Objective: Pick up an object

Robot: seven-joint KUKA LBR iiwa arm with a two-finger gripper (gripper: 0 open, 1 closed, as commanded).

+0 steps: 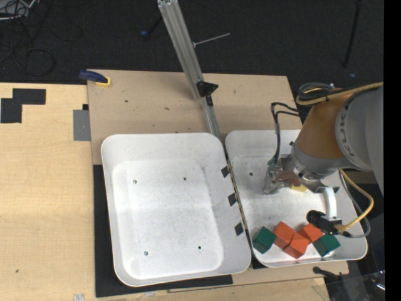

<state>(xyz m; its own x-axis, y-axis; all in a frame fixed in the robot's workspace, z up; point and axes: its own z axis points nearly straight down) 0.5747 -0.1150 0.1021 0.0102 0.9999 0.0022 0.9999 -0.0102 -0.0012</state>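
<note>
Clustering in right bin (250, 144) corner, orange and green blocks (294, 238), pincer (276, 184) state unclear

A light wooden bench (156, 102) carries two shallow white plastic bins, the left (164, 209) and right (250, 146) touching, resting on a black mat (101, 231).
</note>
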